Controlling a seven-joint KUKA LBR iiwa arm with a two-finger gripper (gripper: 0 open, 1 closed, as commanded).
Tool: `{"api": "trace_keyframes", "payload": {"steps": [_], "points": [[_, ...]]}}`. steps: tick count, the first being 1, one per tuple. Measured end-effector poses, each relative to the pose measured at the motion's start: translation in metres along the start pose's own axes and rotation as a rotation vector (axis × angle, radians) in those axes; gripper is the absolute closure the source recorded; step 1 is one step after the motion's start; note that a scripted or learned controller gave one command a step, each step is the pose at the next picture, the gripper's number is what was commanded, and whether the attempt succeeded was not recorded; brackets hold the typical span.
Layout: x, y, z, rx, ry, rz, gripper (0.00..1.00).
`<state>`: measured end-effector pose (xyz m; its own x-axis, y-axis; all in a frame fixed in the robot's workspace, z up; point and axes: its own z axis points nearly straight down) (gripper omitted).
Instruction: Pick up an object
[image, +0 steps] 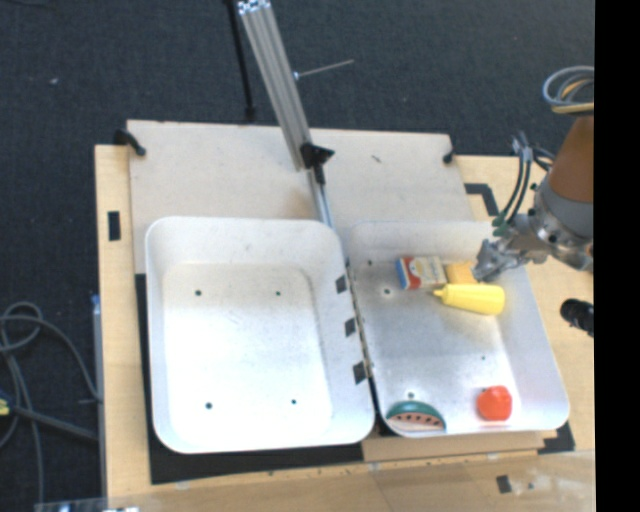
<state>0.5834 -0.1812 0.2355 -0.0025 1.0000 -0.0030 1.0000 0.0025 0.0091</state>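
Observation:
The right bin (430, 345) holds a small red, white and orange box (421, 271) near its far side, and a yellow bottle-shaped object (470, 297) lying just in front of it. A red ball-like item (494, 403) rests near the front right corner. A watermelon-slice toy (415, 417) lies at the front edge. My gripper (491, 262) hangs at the bin's far right, just above and right of the yellow object and next to the box's orange end. Nothing shows between its fingers.
The left bin (250, 335) sits beside the right one. A slanted metal pole (285, 95) rises from behind the bins. Cables (30, 350) lie on the floor at left. The arm (570, 190) enters from the right edge.

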Motion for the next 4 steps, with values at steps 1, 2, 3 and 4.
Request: {"api": "trace_keyframes", "payload": {"steps": [1, 2, 3, 4], "points": [[-0.002, 0.002, -0.055, 0.001, 0.000, -0.001, 1.00], [0.053, 0.019, -0.041, 0.009, 0.003, -0.004, 1.00], [0.102, 0.028, -0.025, 0.010, 0.003, -0.003, 1.00], [0.142, 0.044, -0.023, 0.007, 0.002, -0.003, 1.00]]}}
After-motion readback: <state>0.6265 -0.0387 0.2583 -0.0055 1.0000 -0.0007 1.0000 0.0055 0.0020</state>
